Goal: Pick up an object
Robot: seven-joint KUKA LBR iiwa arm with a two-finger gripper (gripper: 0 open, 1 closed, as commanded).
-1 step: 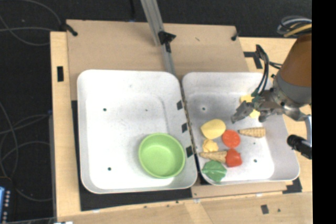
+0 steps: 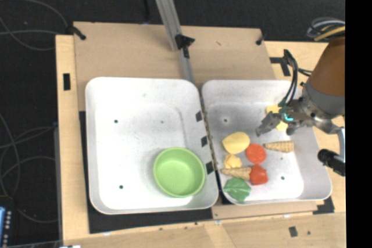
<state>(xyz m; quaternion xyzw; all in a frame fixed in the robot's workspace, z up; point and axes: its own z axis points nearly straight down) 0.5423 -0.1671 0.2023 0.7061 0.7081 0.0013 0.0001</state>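
yellow rounded plastic toy food (image 2: 236, 141) lies mid right white bin (image 2: 232, 96), among red pieces (image 2: 256, 153), cream cone sticks (image 2: 279, 146) and a green piece (image 2: 236, 187). likely light, stiff, slick; judged best taken across its narrow width. gripper (image 2: 272, 124) hovers just beside it, fingers apart, holding nothing. green plastic bowl (image 2: 178, 171) in left bin. no legible writing.

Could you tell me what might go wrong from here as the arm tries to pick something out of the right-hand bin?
1. The yellow lump, red pieces, cone-shaped piece and green piece lie packed together, so closing on one could catch or push a neighbour.
2. The gripper hangs over bare bin floor beside the pile, so closing there would likely grab nothing.
3. The pile sits near the right bin's inner wall, leaving little finger room.
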